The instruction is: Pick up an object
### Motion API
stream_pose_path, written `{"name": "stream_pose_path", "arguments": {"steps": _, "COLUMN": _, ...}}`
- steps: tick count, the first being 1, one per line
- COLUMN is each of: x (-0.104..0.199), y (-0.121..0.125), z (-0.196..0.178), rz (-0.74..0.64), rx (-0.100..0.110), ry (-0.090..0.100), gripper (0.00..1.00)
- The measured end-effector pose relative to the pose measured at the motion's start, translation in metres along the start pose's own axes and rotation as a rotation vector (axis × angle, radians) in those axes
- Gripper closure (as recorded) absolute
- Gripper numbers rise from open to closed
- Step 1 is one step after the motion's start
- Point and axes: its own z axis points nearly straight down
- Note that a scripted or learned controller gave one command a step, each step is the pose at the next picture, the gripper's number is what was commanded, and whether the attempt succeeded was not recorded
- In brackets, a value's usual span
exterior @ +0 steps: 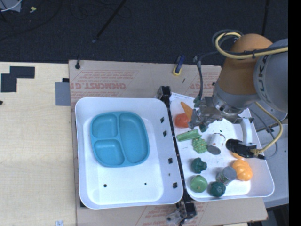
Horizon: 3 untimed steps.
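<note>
My gripper (199, 122) hangs low over the upper part of the right bin (263, 182). Just to its left lie a red tomato (181, 121) and an orange carrot piece (186, 109). A long green vegetable (187, 136) and a bumpy green piece (200, 145) lie directly below it. A grey-and-white cylinder (215, 143) rests to the lower right of the gripper. I see nothing held in the gripper.
The right bin's front half holds a dark green piece (198, 165), a light green fruit (198, 183), a teal piece (217, 189), a grey cylinder (226, 174) and an orange pepper (242, 170). A blue divided plate (119, 139) lies in the left bin (89, 182).
</note>
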Motion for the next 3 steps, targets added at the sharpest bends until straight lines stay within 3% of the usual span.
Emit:
{"name": "stream_pose_path", "arguments": {"steps": 2, "x": 0.088, "y": -0.062, "z": -0.020, "rz": -0.002, "rx": 0.000, "ry": 0.000, "gripper": 1.00}}
{"name": "stream_pose_path", "arguments": {"steps": 3, "x": 0.115, "y": -0.079, "z": -0.003, "rz": 0.000, "rx": 0.001, "ry": -0.001, "gripper": 1.00}}
